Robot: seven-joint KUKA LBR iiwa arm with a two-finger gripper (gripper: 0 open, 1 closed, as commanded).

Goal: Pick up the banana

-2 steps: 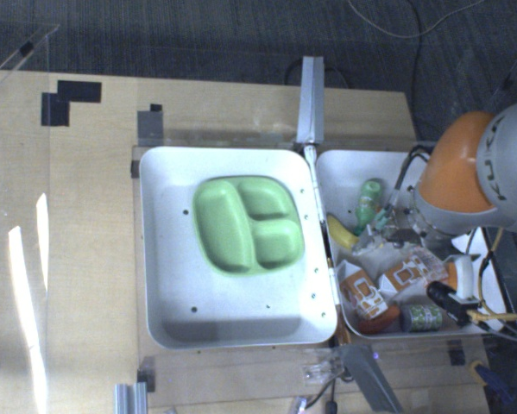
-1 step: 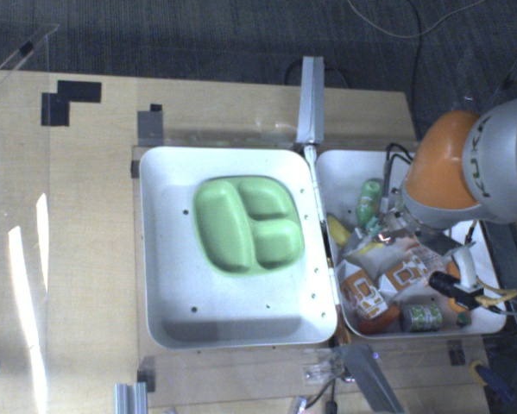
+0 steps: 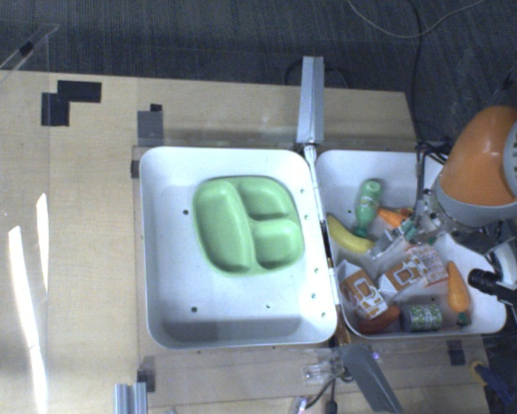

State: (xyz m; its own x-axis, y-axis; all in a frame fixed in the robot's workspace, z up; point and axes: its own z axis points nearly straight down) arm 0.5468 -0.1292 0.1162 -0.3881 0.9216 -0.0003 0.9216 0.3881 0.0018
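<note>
Wood-topped bench with dark carpet beyond its far edge, a thin cable looped on the carpet near the top right.

Two white bins side by side. Left bin holds a green divided tray, three compartments, sitting slightly toward the bin's far right part. Right bin is cluttered.

Banana lies along the right bin's left wall, about mid-length, angled from the wall toward the bin's centre. Green bottle just beyond it toward the far edge, tilted. Snack packets with orange-brown print are piled in the bin's middle and near-left area, one touching the banana's inner end (as far as the overlap lets me judge). Green can on its side at the near edge. Carrot near the near right corner, roughly upright along the right wall.

Arm comes in from the right, orange band over the bin's far right corner. Gripper is low over the middle of the right bin, just beside the banana's inner end, above the packets. Finger state: cannot tell, the tips blur into the clutter. Nothing visibly between them.
</note>
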